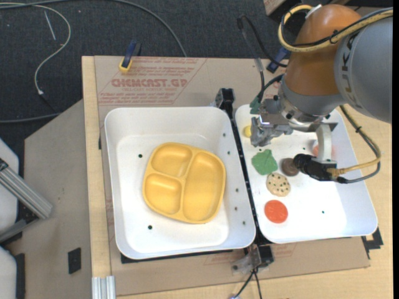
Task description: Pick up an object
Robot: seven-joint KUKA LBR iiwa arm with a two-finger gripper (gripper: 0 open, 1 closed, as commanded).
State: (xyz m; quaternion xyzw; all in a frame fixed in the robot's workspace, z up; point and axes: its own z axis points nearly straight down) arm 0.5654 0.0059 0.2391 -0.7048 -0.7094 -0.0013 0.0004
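Robot gripper (265, 131) hangs low over the right bin (349, 220), just above a green object (264, 162); whether it is open or gripping anything cannot be told. Below the green object lie a speckled cookie (278, 184) and a red disc (276, 211).

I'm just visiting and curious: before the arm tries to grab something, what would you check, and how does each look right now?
1. Objects within reach in right bin: ok; green piece, cookie, red disc.
2. Gripper over that bin: ok, just above the green piece.
3. Anything held: cannot tell.
4. Objects lying apart: ok for the red disc.
5. Yellow tray out of the way: ok, in left bin.
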